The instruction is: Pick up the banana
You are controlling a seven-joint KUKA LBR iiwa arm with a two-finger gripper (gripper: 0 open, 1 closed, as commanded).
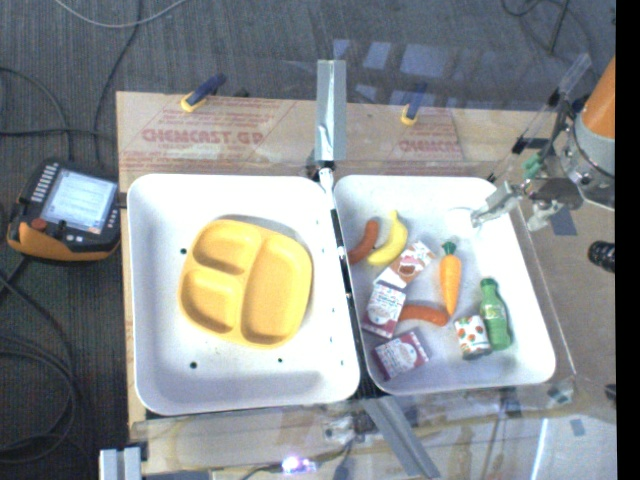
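1. Your gripper (497, 205) sits over the upper right corner of the right bin (535, 298), hanging off the grey arm (590, 158) with its orange band. Can't really tell how its jaws stand from this angle, and I see nothing caught in it.
2. The banana (390, 241) lies in the upper left part of that same bin, well apart from the gripper, curved and yellow.
3. A red sausage (364, 240) is tucked right against the banana's left side, so that's tight.
4. Just below the banana you've got a small snack packet (414, 261) and a milk carton (386, 304).
5. Further right: a carrot (451, 278), a second sausage (423, 315), a green bottle (493, 313), a little can (472, 336) and a red pouch (400, 355).
6. The left bin (160, 368) holds a yellow divided tray (246, 281).
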